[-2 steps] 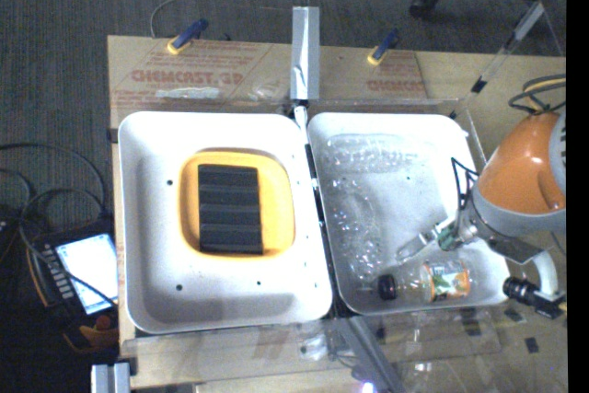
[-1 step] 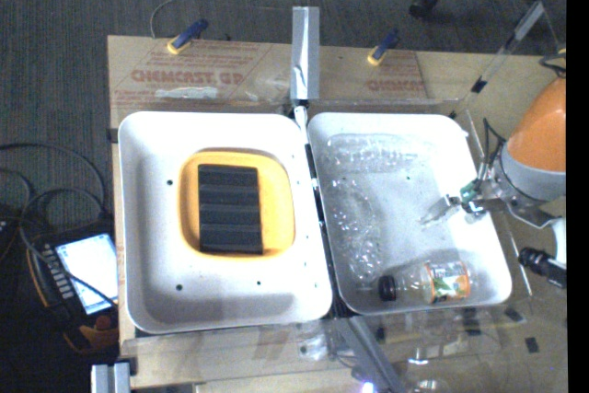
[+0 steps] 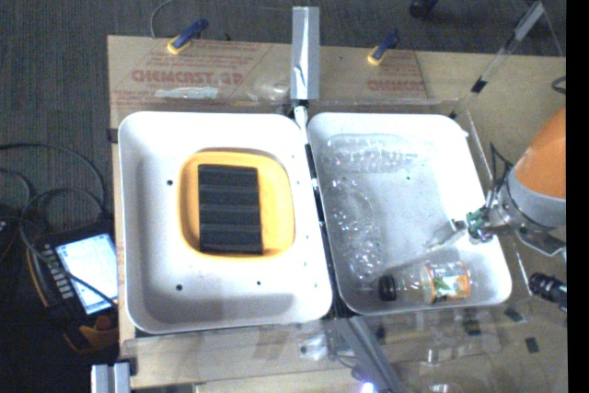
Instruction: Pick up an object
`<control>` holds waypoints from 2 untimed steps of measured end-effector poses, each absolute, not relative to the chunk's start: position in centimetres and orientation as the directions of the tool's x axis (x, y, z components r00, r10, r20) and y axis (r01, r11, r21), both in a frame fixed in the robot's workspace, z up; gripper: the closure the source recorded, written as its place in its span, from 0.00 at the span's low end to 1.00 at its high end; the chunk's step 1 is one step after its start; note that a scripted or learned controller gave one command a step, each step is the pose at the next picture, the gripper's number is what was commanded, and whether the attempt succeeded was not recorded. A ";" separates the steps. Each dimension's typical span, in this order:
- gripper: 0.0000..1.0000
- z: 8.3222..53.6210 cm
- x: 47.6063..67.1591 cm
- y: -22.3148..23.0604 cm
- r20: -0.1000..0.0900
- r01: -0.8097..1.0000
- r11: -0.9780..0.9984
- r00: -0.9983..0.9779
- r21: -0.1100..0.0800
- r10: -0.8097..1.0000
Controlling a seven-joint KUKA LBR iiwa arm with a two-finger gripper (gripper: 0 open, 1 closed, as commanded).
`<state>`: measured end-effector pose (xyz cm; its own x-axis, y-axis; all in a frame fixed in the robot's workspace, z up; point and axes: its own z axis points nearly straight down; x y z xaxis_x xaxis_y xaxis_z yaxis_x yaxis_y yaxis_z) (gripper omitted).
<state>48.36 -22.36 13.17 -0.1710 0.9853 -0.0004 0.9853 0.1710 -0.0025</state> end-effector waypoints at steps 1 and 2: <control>0.00 19.7 48.4 -15.8 0.000 0.975 0.222 -0.222 0.000 0.975; 0.00 9.1 48.8 -21.3 -0.006 0.928 0.372 -0.372 0.010 0.928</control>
